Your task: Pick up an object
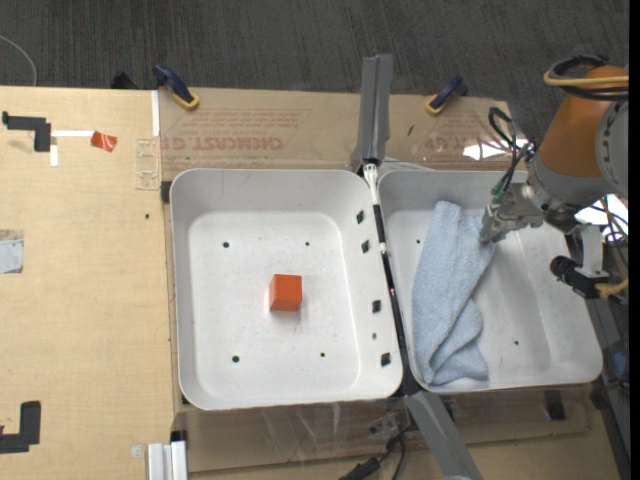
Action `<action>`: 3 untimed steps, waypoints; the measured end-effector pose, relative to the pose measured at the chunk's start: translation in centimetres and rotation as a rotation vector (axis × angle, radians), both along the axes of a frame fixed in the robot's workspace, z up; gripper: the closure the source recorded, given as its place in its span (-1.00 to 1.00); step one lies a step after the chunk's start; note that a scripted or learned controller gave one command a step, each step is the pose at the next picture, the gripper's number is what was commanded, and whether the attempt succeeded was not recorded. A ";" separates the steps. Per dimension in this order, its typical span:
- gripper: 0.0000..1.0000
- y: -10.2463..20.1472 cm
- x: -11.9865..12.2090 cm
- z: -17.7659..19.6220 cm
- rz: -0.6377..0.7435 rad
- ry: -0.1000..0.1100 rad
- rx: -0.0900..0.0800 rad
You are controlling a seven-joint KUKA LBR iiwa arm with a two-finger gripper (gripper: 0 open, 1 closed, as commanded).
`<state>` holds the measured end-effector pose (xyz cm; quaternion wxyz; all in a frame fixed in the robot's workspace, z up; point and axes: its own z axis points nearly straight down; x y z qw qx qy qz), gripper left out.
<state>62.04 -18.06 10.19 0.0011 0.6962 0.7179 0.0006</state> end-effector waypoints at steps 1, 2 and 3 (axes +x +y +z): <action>1.00 0.1 0.5 -0.9 0.110 0.001 -0.001; 1.00 1.1 0.8 8.3 0.134 0.000 -0.002; 1.00 -1.2 -1.4 15.4 0.270 0.002 -0.002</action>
